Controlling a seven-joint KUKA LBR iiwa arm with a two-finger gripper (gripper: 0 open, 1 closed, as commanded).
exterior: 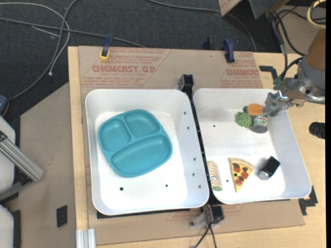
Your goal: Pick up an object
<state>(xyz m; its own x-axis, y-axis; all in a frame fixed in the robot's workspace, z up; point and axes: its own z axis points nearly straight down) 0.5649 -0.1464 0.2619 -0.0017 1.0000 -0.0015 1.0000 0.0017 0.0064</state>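
**Gripper low over far right bin**

Gripper (272, 106) is seen at the right bin (295, 138), far side, just beside a small can (259, 124), green broccoli toy (243, 119) and orange piece (254, 109). Finger state cannot be told. Pizza slice (240, 173) and black object (269, 168) lie nearer. Blue tray (135, 142) sits in left bin (98, 190).

Hand (272, 106) over right bin (295, 138)

Two white bins (93, 154), one teal plate (135, 141), one pizza slice (240, 173), one broccoli (243, 119), one can (260, 124).
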